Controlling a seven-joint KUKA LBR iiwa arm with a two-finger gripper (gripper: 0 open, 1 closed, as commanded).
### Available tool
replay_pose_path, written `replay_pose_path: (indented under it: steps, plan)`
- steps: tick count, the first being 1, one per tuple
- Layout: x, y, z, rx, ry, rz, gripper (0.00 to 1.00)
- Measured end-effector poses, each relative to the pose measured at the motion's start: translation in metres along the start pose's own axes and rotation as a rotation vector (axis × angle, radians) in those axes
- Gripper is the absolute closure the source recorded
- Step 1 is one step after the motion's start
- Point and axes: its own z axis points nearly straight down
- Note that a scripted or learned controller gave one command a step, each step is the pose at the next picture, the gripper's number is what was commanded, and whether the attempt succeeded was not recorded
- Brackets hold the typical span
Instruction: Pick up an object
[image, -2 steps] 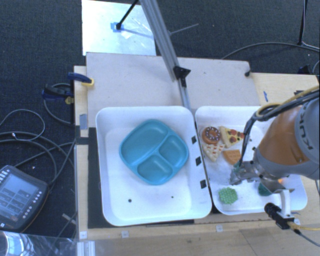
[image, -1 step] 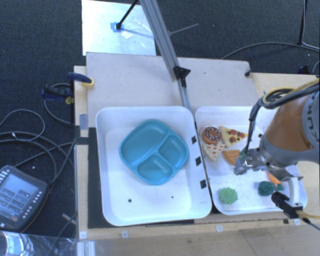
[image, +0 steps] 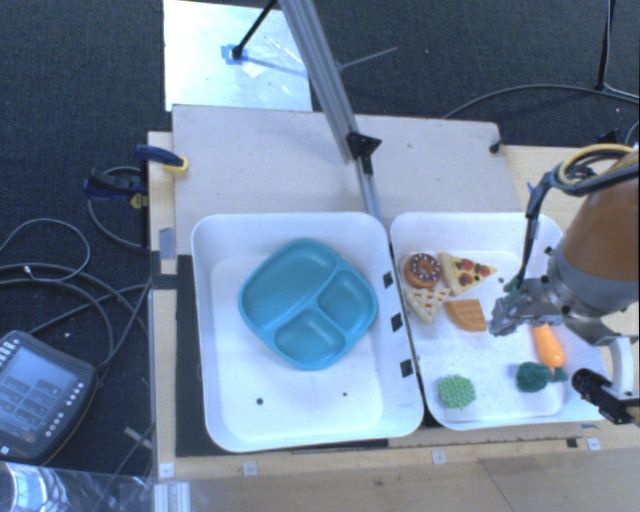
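While the table (image: 330, 170) carries 2 white bins, the left bin (image: 230, 400) holds a blue divided plate (image: 308, 317); the right bin (image: 440, 345) holds toy foods. Over it hangs the claw (image: 512, 315), state impossible to tell, beside an orange carrot (image: 548, 346). Best descend straight, centred on the carrot.

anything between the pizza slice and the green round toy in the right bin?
Camera view: an orange wedge sits below the pizza slice; from it down to the green round toy is bare bin floor.
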Motion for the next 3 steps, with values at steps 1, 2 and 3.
replay_pose_path:
  steps: [1, 2, 3]
  plan:
    - [0.000, 0.002, -0.026, 0.003, 0.001, -0.001, 1.00]
    - [0.052, 0.016, -0.015, 0.008, 0.004, -0.004, 1.00]
    - [0.104, 0.043, -0.013, 0.006, 0.004, -0.005, 1.00]
